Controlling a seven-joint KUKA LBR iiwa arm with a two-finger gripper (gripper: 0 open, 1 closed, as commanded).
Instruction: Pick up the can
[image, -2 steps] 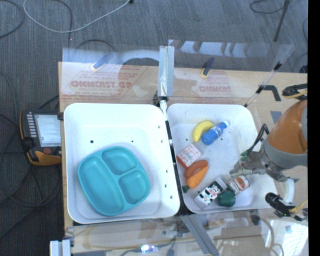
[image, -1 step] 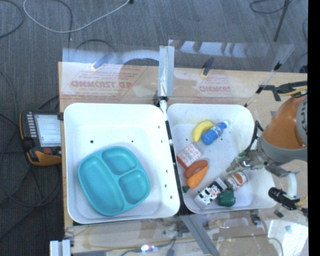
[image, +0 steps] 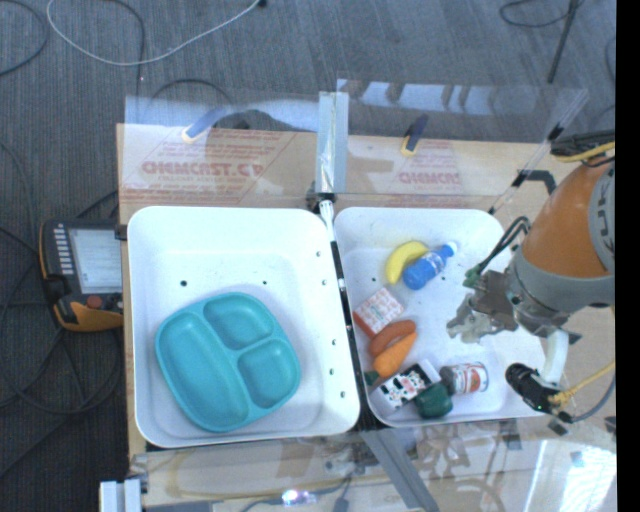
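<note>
hand (image: 478, 312) over rt bin (image: 470, 222); grip state can't tell | can (image: 466, 379) lying just below hand, nr front wall

Grey-and-orange arm reaching in from the right, hand (image: 478, 312) lowered, wrist bent down

Even, fairly bright light falls from above. The two white bins (image: 230, 240) are nearly washed out, casting only soft shadows. Glare streaks the clear panels (image: 450, 95) toward 12 and 6 o'clock. Overall focus is slightly soft, small objects blurred; edges show no clear distortion.
</note>
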